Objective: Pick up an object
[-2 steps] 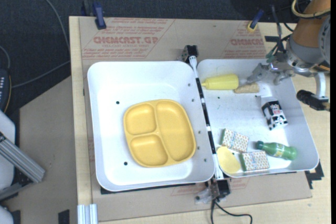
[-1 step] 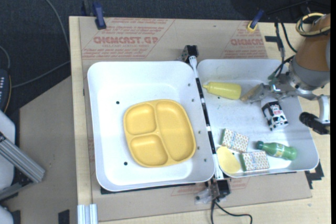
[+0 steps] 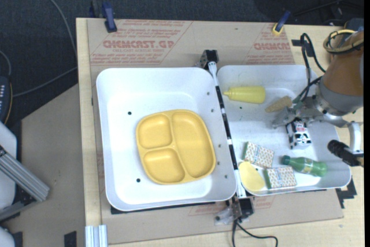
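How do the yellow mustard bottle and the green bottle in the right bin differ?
Colour: the mustard bottle is opaque yellow, while the green bottle is translucent green. Build: the mustard bottle looks stubbier and thicker; the green bottle is slimmer. Place: the mustard bottle lies at the right bin's far side near the divider; the green bottle lies near its front edge. Shared: both lie on their sides, necks pointing to the view's left, untouched by the gripper.

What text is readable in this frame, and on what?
"CHEMCAST GP", red print, on the brown board under the bins, top left; smaller red lines above and below it are too blurred to read.
Red print again at the board's top right, partly cut off by the right bin; unreadable.
Patterned packets in the right bin: any print too small to read.
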Robot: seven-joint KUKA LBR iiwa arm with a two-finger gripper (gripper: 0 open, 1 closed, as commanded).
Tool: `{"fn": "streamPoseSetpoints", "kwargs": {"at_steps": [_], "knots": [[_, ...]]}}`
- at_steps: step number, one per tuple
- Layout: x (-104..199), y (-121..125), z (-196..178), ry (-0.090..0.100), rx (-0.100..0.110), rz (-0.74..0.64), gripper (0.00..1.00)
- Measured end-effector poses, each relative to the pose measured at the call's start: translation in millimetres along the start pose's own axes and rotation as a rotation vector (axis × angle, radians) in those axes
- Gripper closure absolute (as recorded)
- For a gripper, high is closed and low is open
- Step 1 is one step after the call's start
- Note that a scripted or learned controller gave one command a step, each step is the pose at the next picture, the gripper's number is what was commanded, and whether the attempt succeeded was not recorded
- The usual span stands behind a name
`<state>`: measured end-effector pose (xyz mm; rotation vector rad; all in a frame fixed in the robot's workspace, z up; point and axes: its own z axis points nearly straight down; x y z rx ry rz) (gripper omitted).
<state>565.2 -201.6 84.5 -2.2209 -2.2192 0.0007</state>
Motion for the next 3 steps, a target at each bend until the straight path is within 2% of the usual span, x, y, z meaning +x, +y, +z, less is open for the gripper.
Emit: {"fn": "streamPoseSetpoints", "kwargs": {"at_steps": [1, 2, 3], "knots": [[0, 0, -10, -0.001, -0.002, 0.001, 1.00], [83, 31, -2, -0.001, -0.003, -0.002, 1.00], [150, 44, -101, 0.000, -0.003, -0.002, 1.00]]}}
